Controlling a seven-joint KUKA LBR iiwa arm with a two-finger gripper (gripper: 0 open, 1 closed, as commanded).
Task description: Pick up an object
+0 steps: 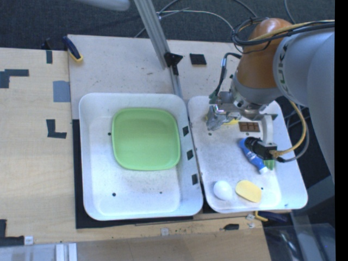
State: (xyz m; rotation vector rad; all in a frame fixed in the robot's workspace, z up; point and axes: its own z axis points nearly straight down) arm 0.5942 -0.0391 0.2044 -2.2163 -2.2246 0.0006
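My gripper hangs over the far left part of the right bin, low above its floor. A brown ridged block lies just to its right, partly covered by the wrist. A blue tube with a white cap lies in the middle right of that bin. A white ball and a yellow wedge rest side by side near the bin's front edge. Nothing shows held at the gripper.
The left bin holds a green square plate. A raised divider with black clips separates the two bins. A slanted metal pole crosses behind the bins. The grey arm covers the right bin's far right corner.
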